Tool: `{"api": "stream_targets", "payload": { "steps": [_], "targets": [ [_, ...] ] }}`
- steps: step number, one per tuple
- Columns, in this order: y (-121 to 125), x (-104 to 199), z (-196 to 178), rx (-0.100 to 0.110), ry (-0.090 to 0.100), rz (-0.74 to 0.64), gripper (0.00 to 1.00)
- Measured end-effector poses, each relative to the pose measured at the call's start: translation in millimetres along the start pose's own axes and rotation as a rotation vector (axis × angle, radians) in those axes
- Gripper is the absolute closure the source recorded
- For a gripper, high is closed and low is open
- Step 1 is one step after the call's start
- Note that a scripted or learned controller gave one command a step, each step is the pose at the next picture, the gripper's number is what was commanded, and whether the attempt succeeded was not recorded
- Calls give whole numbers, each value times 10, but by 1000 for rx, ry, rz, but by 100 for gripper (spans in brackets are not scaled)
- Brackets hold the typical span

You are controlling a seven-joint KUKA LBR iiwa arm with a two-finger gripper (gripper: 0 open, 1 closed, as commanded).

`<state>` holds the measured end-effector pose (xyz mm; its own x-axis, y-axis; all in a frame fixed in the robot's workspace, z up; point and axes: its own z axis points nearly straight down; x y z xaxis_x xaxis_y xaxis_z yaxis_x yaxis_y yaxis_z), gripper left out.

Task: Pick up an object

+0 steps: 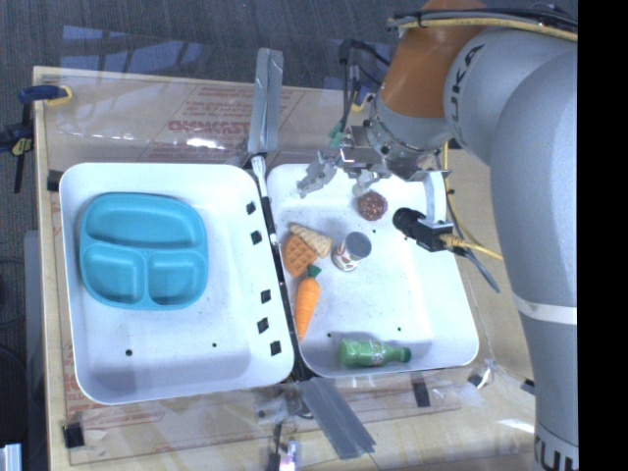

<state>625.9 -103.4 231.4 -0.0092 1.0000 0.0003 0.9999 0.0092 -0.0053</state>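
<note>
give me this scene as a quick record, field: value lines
left bin: blue tray
right bin: waffle, carrot, can, green bottle, brown ball
arm: over the right bin's far edge
end effector: above the right bin's far left corner, nothing seen between its fingers
waffle and carrot: by the divider, carrot nearer the camera
</note>
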Motion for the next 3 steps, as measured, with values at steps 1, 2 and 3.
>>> {"api": "stream_targets", "payload": {
  "steps": [1, 2, 3],
  "targets": [
    [-83, -314, 1081, 1, 0, -96, 0],
    [-466, -815, 1378, -6, -1, -294, 0],
    [-962, -766, 1385, -7, -2, -240, 0]
  ]
}}
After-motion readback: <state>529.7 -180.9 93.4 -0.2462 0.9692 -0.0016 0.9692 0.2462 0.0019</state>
